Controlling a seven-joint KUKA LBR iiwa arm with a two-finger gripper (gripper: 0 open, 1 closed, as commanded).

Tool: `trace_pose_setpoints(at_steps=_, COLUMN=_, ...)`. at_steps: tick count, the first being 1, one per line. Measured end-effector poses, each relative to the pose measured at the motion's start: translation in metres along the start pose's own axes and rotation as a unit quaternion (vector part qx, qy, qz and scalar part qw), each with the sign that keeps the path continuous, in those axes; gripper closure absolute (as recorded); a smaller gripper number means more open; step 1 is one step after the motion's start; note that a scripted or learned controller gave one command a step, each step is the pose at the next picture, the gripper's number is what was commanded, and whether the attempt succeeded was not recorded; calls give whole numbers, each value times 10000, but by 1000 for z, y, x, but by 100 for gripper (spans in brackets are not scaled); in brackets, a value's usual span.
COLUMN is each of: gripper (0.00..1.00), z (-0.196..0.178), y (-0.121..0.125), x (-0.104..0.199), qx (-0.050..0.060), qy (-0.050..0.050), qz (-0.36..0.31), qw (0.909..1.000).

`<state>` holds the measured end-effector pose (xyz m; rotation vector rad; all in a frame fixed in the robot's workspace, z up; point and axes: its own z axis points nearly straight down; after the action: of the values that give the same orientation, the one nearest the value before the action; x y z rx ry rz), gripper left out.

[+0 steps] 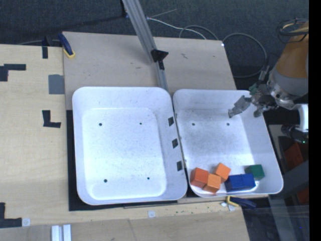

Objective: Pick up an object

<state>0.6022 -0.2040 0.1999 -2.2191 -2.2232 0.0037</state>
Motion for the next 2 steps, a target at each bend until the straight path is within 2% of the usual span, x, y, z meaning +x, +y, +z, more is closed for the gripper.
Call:
trace_pose_setpoints(at_steps=1, gripper=100, z=-10, y=0, x=1, qx=4, qy=0, qz=-8, qw=10000)
trace_pose_setpoints(at_steps=2, gripper=100, z=-8, y=-29, x=60, qx=4, qy=16, qz=-17, qw=10000)
